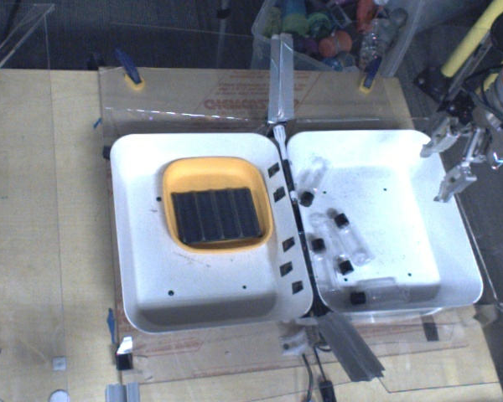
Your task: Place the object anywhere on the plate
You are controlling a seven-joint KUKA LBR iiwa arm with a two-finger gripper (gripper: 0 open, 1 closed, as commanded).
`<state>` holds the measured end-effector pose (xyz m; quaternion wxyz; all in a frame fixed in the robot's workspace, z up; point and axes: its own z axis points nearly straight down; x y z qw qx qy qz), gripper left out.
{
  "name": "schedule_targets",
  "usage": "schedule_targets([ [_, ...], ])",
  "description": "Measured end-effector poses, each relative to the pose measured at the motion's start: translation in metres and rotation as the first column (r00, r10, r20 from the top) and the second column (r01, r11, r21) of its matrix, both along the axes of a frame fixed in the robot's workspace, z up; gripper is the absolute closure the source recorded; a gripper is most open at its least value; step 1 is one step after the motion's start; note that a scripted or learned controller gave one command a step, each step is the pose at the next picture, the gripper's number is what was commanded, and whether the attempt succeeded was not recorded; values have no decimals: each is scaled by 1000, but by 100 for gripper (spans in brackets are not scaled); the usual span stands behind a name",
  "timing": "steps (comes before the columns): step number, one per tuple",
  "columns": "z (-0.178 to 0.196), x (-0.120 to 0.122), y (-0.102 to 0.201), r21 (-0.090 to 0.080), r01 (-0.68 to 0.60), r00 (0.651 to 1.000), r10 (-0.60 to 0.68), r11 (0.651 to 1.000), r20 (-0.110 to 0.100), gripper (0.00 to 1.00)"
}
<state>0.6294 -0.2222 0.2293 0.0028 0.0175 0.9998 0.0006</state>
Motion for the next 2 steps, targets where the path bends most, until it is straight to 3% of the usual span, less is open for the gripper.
schedule_targets([
  [1, 1, 9, 0, -5, -345, 938, 345, 938, 5, 0],
  [2, -6, 8, 0, -3, -620, 785, 620, 785, 1, 0],
])
